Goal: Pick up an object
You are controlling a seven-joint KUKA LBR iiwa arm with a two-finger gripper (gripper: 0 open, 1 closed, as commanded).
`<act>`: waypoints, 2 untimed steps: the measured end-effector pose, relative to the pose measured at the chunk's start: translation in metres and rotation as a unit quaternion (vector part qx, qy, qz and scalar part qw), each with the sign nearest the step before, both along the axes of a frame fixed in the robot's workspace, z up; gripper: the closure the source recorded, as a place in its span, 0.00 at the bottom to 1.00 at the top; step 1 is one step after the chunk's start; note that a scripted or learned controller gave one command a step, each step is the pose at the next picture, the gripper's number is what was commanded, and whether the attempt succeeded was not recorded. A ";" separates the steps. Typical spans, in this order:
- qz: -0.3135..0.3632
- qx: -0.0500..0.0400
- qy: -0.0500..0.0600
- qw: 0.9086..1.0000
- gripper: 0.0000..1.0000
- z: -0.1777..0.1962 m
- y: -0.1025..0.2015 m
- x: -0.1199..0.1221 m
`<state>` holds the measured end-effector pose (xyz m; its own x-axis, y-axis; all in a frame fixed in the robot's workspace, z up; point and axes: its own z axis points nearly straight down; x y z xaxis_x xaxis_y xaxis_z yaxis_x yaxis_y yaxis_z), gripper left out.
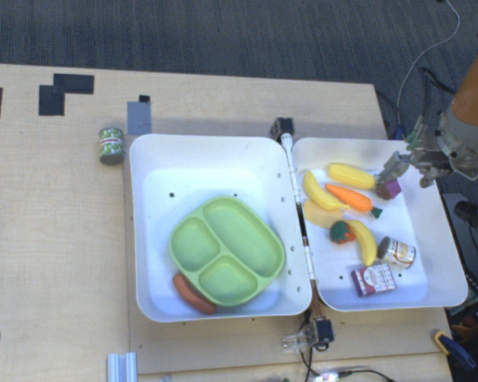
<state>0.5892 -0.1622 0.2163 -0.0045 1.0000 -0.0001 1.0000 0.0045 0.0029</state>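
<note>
While the arm (472, 110) reached in over the right bin (442, 249), its pincer (408, 172) hung above that bin's far right part with the fingers spread wide and nothing between them. A purple block (389, 188) lay just under and beside the nearer finger (394, 168); whether they touched could not be told. Just left of the pincer lay a yellow corn (351, 175), with a carrot (350, 197) and a banana (320, 191) beyond it. Nearer the camera, well apart from the pincer, lay a second banana (364, 240), a tin (397, 252) and a maroon carton (374, 279). Far to the left, the other bin (151, 213) bore a green tray (227, 251) and a sausage (190, 293).
</note>
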 end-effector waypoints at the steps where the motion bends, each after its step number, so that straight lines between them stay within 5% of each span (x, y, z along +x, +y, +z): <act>1: 0.001 0.000 0.002 1.000 0.00 -0.104 0.019 0.002; 2: 0.001 0.000 -0.001 1.000 1.00 -0.092 0.019 0.004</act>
